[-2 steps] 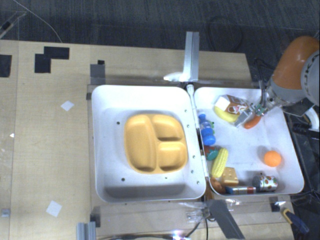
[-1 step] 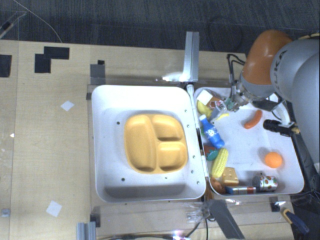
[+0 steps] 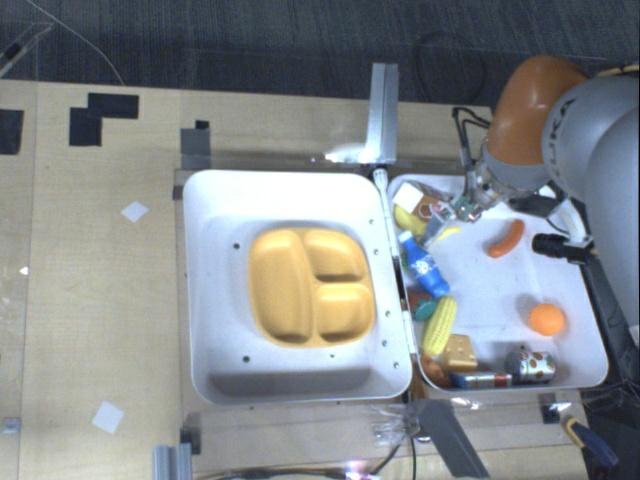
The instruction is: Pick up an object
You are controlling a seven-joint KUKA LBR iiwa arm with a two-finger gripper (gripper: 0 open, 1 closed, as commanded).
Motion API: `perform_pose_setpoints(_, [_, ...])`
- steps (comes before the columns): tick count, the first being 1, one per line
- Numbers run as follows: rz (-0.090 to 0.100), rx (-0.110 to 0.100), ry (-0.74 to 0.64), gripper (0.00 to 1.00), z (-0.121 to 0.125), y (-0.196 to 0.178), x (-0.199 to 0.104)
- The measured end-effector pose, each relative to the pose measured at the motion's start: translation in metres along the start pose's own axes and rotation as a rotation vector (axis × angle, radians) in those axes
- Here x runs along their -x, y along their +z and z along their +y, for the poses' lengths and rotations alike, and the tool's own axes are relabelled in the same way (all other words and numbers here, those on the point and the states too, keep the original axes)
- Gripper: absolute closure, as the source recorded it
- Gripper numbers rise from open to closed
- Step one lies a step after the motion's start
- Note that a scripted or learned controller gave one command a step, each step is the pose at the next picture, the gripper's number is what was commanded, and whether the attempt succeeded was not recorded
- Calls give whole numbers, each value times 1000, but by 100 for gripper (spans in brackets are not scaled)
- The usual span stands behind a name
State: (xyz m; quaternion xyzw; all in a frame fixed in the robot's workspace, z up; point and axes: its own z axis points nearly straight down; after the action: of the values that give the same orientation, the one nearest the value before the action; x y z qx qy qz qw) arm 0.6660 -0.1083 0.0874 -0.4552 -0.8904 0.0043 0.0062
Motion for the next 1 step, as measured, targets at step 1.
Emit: perform_pose_setpoints(1, [-1, -2, -27, 0, -1, 0, 1])
